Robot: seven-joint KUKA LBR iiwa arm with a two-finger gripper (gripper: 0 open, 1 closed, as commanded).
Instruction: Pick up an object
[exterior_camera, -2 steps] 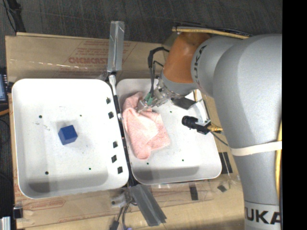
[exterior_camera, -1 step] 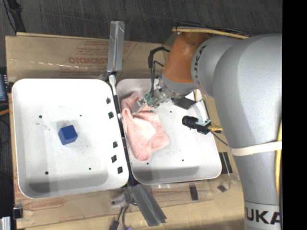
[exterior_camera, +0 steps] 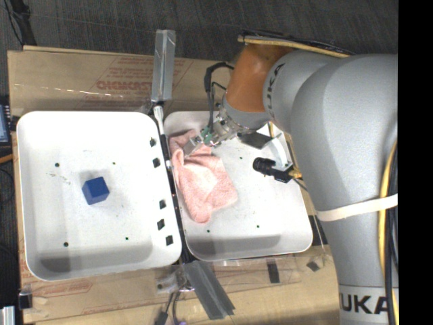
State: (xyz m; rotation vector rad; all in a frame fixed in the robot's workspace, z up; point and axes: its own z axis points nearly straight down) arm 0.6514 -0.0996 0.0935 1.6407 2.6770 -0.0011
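My gripper point(exterior_camera: 207, 138) sits low over the pink cloth point(exterior_camera: 203, 179) near the right bin's point(exterior_camera: 270, 239) far-left corner; I cannot tell its state. My arm hides that bin's right edge. A blue cube point(exterior_camera: 95, 189) lies mid-floor in the left bin point(exterior_camera: 40, 249).

I see a soft, matt pink cloth point(exterior_camera: 203, 181) with a nubbly towel-like weave lying in the right bin point(exterior_camera: 270, 229), whose white plastic looks smooth with a faint sheen, as does the left bin point(exterior_camera: 40, 181) beside it. In that left bin sits a blue cube point(exterior_camera: 96, 189) with a smooth, matt face. Above the cloth, the arm point(exterior_camera: 338, 141) wears a satin grey painted shell and a glossy orange band point(exterior_camera: 249, 80), and under the bins the surface point(exterior_camera: 81, 80) shows dull brown cardboard.
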